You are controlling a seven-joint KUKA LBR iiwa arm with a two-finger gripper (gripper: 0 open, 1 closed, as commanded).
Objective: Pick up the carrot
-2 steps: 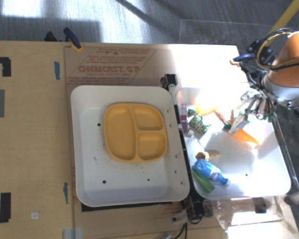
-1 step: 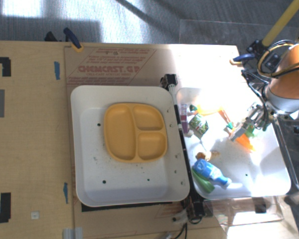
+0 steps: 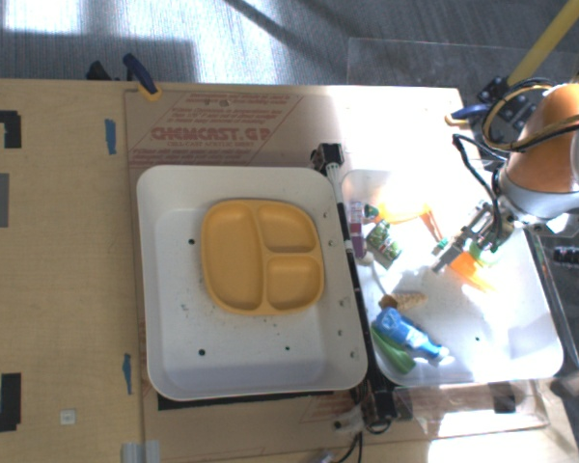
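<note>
The carrot (image 3: 469, 272), a short orange piece with a green top, lies in the right bin (image 3: 521, 340) towards its far right side. My gripper (image 3: 466, 243) hangs directly over it at the end of the orange-banded wrist, its tip at the carrot's green end. Glare on the bin hides whether they touch. I cannot tell if anything is held.
A yellow divided plate (image 3: 262, 257) sits in the left bin (image 3: 174, 355). The right bin also holds a blue and green item (image 3: 410, 339), a tan scrap (image 3: 402, 301), a green packet (image 3: 382, 245), a dark bottle (image 3: 355, 231) and a thin orange stick (image 3: 430, 223).
</note>
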